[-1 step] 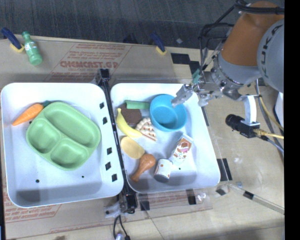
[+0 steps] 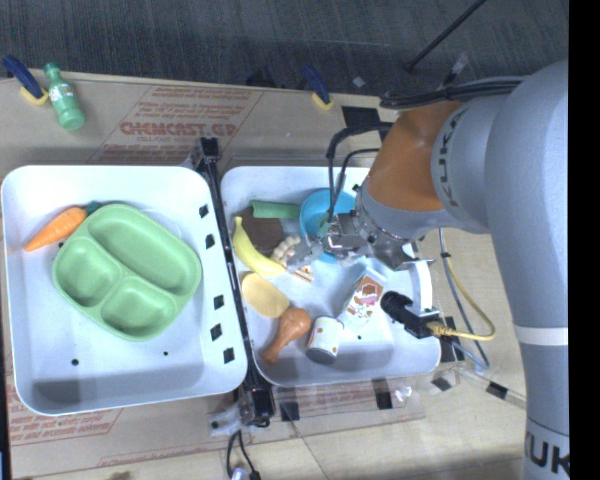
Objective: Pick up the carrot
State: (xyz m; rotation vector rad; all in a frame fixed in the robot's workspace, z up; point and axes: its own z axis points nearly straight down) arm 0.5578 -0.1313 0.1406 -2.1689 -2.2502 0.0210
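carrot (image 2: 55, 227) in L bin (image 2: 20, 368) — touching green tray (image 2: 130, 268)

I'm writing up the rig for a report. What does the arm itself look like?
The arm has smooth, rounded grey housings with an orange band above the wrist. Dark cables loop beside the band, and a yellow cable trails below. Black lettering shows on the grey housing at the lower right. The end effector is a cluster of dark and metallic parts.

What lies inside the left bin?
A green divided plate and the carrot, touching the plate's upper-left rim. Whatever is beneath the plate is hidden.
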